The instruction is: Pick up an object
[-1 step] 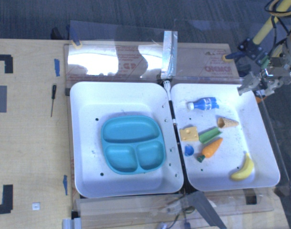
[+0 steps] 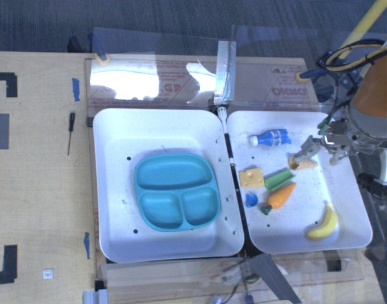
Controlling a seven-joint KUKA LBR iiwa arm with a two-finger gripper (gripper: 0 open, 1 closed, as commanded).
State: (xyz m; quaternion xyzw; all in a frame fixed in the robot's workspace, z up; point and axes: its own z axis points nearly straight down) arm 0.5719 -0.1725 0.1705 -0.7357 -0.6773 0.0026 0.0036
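- The hand point(image 2: 321, 149) hung over the right bin point(image 2: 358, 198); whether it was open or closed could not be told.
- Nearest lay a small tan piece point(image 2: 303, 164), just beside it.
- A straight descent, centred on that piece, seemed wisest.
- The banana point(image 2: 324, 223) was smooth and curved; the bottle point(image 2: 271, 138) was round, likely to roll.

A single fixed camera is mounted above the counter point(image 2: 35, 170) and looks down at a slant. Both white bins sit near frame centre, the left bin point(image 2: 111, 189) and right bin point(image 2: 355, 198) side by side. The arm point(image 2: 374, 100) enters from the right edge.
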